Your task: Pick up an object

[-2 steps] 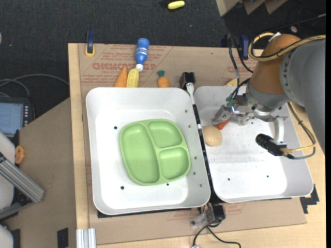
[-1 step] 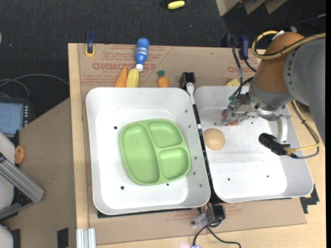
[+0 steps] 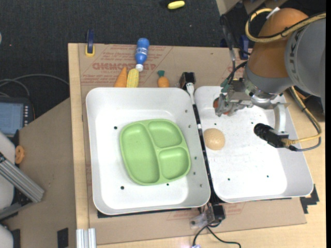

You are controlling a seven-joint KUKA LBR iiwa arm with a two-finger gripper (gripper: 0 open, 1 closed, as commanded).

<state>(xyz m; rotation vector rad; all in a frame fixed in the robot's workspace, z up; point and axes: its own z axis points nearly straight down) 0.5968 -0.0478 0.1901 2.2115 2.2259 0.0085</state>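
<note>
Camera view: my gripper (image 3: pixel 226 105), whose opening I cannot tell, hangs beside the tan ball (image 3: pixel 213 138), which could roll away if nudged.

arm (image 3: pixel 289 45) cut off at right edge, hand (image 3: pixel 227 105) fingers unclear

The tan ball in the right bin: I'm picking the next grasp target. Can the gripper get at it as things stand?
Probably yes. The tan ball lies alone on the right bin floor beside the left wall, nothing on top of it. The gripper hovers just above-right; that wall may crowd one finger.
</note>
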